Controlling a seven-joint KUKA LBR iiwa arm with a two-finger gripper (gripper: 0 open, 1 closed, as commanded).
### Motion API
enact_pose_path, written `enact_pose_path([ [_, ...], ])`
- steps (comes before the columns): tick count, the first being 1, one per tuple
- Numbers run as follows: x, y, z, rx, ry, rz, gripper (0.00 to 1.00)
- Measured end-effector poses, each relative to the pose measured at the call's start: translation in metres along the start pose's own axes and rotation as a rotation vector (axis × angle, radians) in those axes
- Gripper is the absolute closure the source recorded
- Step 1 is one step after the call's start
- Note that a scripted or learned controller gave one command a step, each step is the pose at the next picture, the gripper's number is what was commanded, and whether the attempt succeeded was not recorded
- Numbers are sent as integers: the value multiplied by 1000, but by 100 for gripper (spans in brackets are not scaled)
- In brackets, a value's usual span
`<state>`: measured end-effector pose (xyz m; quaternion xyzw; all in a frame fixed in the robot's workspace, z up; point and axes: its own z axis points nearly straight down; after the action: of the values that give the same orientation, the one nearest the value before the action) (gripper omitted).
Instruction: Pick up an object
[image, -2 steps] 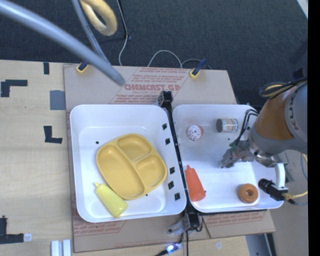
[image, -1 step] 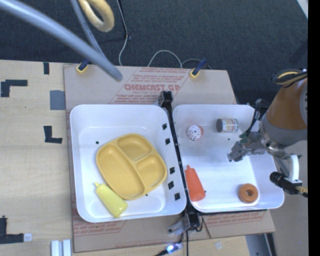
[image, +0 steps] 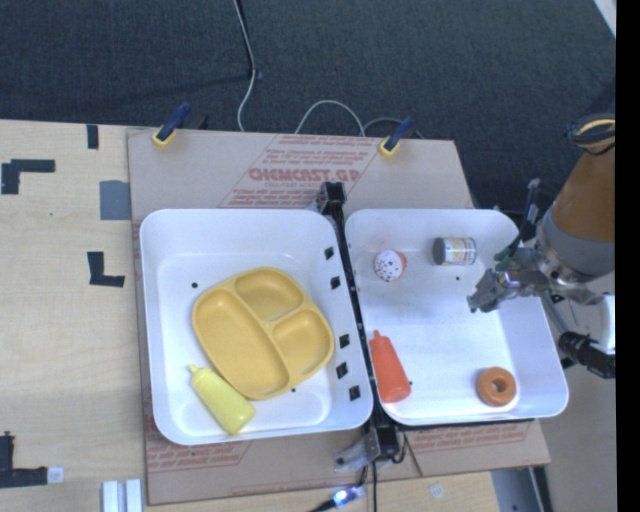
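Arm (image: 585, 215): grey body, broad orange band above wrist, yellow-edged ring at its upper end. Gripper (image: 487, 296): dark, small metal parts. Thin black cable runs alongside the wrist.

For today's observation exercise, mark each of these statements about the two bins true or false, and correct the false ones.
1. The yellow divided plate lies in the left bin. True.
2. The doughnut sits in the left bin. False: it is in the right bin.
3. The orange bottle lies beside the divider. True.
4. The gripper hangs over the left bin. False: it is over the right bin.
5. The yellow bottle rests on the plate. False: beside it.
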<state>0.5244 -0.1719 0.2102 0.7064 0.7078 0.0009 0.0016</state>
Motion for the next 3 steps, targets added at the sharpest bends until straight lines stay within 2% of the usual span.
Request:
enact_pose_path([
  [1,0,1,-43,-1,-1,0,100],
  [3,99,14,-18,6,2,-4,100],
])
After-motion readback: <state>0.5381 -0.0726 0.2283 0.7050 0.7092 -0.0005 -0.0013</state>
